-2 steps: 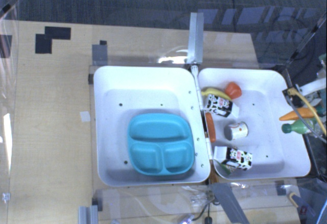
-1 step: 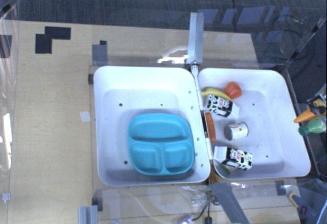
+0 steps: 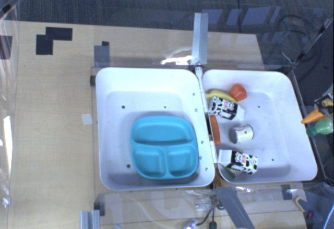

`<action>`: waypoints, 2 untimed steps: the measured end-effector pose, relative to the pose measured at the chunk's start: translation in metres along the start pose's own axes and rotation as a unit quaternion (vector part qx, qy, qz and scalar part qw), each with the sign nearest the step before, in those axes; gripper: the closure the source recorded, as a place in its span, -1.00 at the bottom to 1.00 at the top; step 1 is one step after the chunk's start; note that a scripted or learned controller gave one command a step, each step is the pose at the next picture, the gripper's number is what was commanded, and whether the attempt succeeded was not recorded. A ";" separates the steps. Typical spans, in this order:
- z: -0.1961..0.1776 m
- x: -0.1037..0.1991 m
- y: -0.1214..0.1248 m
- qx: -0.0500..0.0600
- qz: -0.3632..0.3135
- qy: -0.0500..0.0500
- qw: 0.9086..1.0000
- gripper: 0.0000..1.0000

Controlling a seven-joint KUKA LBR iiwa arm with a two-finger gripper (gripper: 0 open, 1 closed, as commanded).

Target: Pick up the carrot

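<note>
The carrot [image 3: 313,117] is a small orange cone with a green leafy end [image 3: 323,127]. It lies at the far right of the camera view, just outside the right bin's right rim [image 3: 304,134], with its tip pointing left toward the bin. Nothing is touching it that I can see.
The right bin holds a banana [image 3: 216,96], a red-orange round piece [image 3: 238,92], two black-and-white cartons [image 3: 225,108] [image 3: 245,161], a silver can [image 3: 242,133] and an orange-red stick [image 3: 214,130] along the divider. A blue divided plate [image 3: 164,145] sits in the left bin [image 3: 112,118].
</note>
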State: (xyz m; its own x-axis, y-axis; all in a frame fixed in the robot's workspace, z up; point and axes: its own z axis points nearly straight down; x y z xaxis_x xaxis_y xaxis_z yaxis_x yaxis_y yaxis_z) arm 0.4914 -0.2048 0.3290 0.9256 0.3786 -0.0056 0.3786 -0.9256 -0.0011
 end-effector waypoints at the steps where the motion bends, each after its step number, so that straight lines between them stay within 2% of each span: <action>1: 0.002 0.021 -0.012 0.000 0.038 0.002 0.999 1.00; 2: 0.023 0.000 -0.001 0.000 -0.028 0.002 1.000 1.00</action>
State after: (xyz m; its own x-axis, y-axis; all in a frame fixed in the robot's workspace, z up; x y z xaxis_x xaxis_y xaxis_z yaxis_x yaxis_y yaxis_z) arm 0.4909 -0.2038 0.3063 0.9030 0.4296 -0.0013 0.4296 -0.9030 -0.0008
